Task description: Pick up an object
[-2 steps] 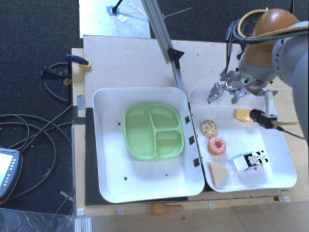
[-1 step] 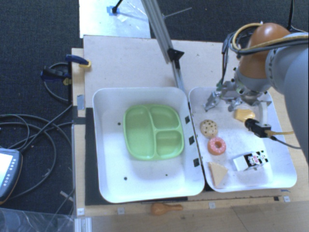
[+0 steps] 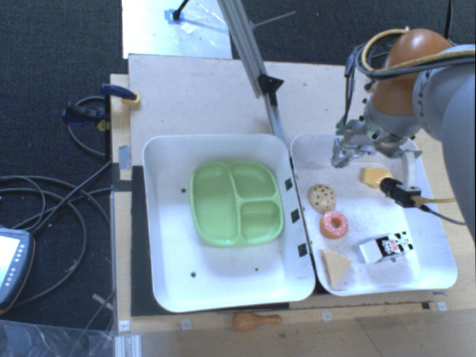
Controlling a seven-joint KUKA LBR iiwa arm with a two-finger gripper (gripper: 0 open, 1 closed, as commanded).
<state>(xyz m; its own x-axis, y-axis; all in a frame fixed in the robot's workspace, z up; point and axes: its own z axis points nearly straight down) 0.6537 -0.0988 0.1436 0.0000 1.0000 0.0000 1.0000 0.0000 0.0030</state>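
"What sat around the gripper (image 3: 343,157)?"

"It hung over the back left part of the right bin (image 3: 428,274). Whether it was spread or closed could not be made out. The left bin (image 3: 171,262) held a green divided tray (image 3: 238,203)."

"And the things to pick?"

"All lay in the right bin, apart from each other. A yellow chunk (image 3: 374,176) lay just beside the gripper. A round speckled cookie (image 3: 322,197) lay nearer the front, with a pink-iced doughnut (image 3: 334,224) below it. A tan wedge (image 3: 336,266) and a black-and-white carton (image 3: 387,247) lay by the front wall."
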